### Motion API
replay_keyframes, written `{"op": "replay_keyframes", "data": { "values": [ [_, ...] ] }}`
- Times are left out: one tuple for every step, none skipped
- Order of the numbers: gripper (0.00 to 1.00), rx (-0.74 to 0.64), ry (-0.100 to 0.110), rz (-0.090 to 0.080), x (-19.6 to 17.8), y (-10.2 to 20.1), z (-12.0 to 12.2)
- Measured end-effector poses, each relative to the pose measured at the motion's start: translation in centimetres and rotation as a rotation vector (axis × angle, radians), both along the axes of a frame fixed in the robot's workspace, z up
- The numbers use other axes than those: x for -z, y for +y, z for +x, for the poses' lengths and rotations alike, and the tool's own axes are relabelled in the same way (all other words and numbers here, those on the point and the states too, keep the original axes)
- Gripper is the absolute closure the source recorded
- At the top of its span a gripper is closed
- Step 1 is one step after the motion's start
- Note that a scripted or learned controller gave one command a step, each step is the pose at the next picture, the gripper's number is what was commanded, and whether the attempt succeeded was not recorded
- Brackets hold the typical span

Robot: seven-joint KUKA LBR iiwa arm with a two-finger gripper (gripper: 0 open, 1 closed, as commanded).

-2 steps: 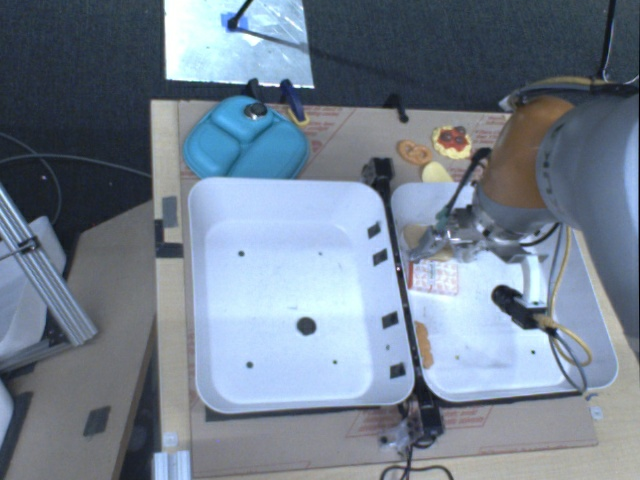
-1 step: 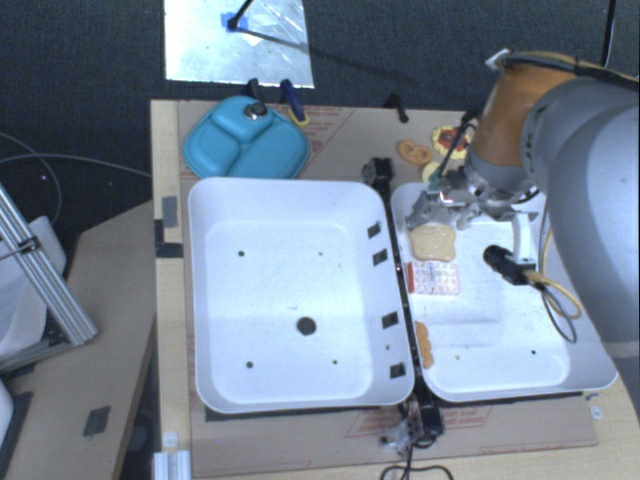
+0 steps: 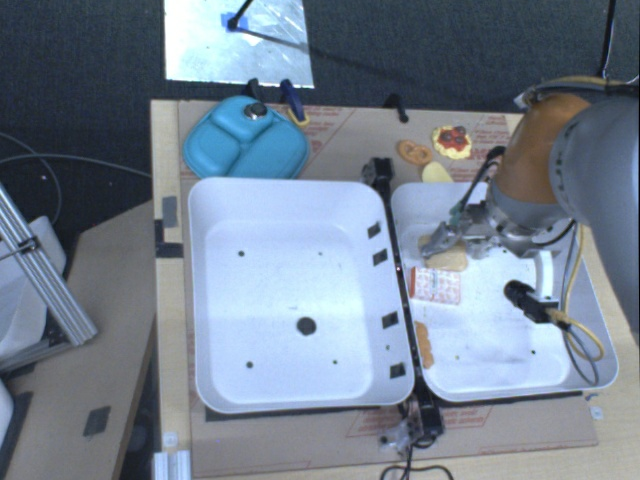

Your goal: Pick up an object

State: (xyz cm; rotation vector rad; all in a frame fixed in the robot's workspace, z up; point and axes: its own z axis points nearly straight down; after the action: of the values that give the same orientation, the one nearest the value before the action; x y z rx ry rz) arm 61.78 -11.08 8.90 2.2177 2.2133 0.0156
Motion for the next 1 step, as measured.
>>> {"op": "replay_keyframes", "data": {
  "values": [
    [1.00,-0.005,-0.005,-0.002,-1.23,0.07,0.29]
  ]
}}
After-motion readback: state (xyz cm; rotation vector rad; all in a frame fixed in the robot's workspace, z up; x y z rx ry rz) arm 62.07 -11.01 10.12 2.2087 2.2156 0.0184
